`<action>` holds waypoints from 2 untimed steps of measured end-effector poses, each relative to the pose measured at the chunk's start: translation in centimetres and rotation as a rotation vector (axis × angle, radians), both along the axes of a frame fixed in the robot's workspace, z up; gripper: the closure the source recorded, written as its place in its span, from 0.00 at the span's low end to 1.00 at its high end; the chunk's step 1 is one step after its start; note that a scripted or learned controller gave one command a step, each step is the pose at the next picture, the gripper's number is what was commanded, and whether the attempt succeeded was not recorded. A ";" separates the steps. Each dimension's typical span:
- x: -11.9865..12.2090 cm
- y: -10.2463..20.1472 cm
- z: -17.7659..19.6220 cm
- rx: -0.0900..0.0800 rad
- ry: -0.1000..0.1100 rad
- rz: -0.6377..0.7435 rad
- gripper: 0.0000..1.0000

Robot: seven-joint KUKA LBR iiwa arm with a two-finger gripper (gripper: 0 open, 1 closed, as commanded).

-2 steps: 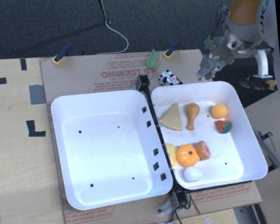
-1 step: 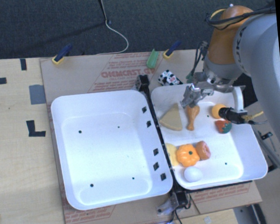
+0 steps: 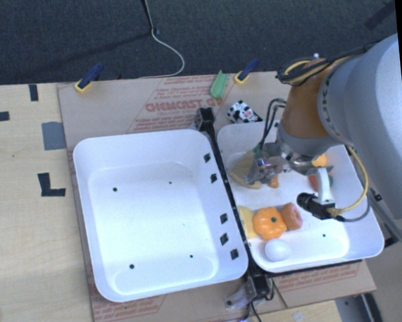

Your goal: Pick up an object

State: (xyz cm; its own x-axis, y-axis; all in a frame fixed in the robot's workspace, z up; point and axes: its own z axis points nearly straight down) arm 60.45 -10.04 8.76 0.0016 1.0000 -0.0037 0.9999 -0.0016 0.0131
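Reaching into the right bin (image 3: 361, 247) from 3 o'clock, with the gripper (image 3: 262, 170) low over the bin's 10 o'clock quarter, close to the wall shared with the left bin (image 3: 94, 224). Cannot tell how wide the gripper stands: wrist and cables cover the tip.

Target, as a judgement: likely the tan object (image 3: 245, 174) just under the tip, at 9 o'clock of the gripper. Blurred, shape unreadable, not visibly gripped.

Risks from here:
- Might close on nothing or clip only an edge, since the tan object lies hard by the shared wall, with little room on that side.
- Might scrape or press the wall itself if descending further at this spot.
- Could snag the looped cable (image 3: 347, 210) hanging at 4 o'clock of the wrist on nearby pieces while lifting.
- Could nudge the small orange piece (image 3: 319, 161) and the red piece (image 3: 314, 180), both near at 3 o'clock, during withdrawal.

Contents, right bin:
- Orange pumpkin-like object (image 3: 269, 223) at 6 o'clock of the gripper.
- Touching it at 3 o'clock, a reddish lump (image 3: 292, 216).
- At its 9 o'clock, a yellow piece (image 3: 246, 219) against the wall.
- Just beside it at 6 o'clock, a white ball (image 3: 277, 250).

Left bin: shows bare white floor with dark dots.

Outside the bins, at 12 o'clock of the gripper: black-and-white patterned toy (image 3: 241, 112) on the cardboard (image 3: 146, 105).
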 end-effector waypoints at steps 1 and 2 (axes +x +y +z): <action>-12.0 -2.5 -0.3 0.005 0.019 -0.005 1.00; -2.6 0.6 -0.3 0.004 0.008 0.008 1.00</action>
